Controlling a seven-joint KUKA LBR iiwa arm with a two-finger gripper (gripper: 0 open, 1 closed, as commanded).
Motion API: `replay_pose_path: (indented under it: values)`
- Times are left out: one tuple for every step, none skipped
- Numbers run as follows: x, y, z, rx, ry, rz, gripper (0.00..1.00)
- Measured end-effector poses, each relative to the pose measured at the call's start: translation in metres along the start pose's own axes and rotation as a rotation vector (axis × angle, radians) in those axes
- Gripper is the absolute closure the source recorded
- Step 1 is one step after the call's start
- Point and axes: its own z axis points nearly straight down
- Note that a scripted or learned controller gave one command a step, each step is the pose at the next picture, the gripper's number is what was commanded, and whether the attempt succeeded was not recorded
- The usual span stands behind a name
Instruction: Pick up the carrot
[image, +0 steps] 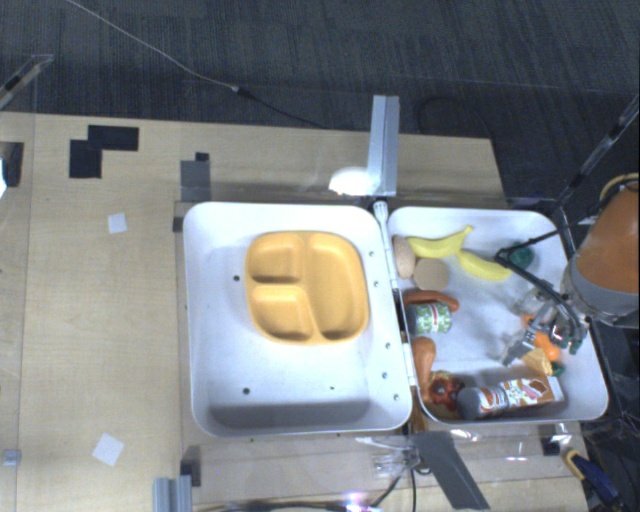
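Low in the right bin (590, 385), against its left wall, lies the carrot (424, 356), an orange taper pointing roughly up-frame. Just above it stands a green can (433, 318) with a red item (432, 299) over that; just below it sits a dark clutter (445, 388) and a bottle (515, 394) lying along the bottom wall. Two bananas (462, 252) rest at the bin's top.

The gripper (538, 335) sits at the right side of the same bin, well apart from the carrot, with the arm's orange band (610, 250) at the frame's right edge. Its tip is a small tangle of metal over some orange and green bits; whether it is spread or closed cannot be told, and nothing can be seen held in it.

The left bin (215, 300) holds a yellow divided tray (305, 285).

The risks, as I judge them, come from crowding. The carrot is hemmed by the wall, the can and the clutter, so a descent slightly off line could strike the can or the bin's rim, or close on a neighbour instead. Its tapered, smooth form may also slip out of a pinch taken near the thin end. Crossing the bin, the arm could knock the bottle.
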Motion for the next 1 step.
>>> replay_pose_path:
  values:
    - [-0.0028,0.0038,-0.013,-0.004,-0.009,-0.007,1.0]
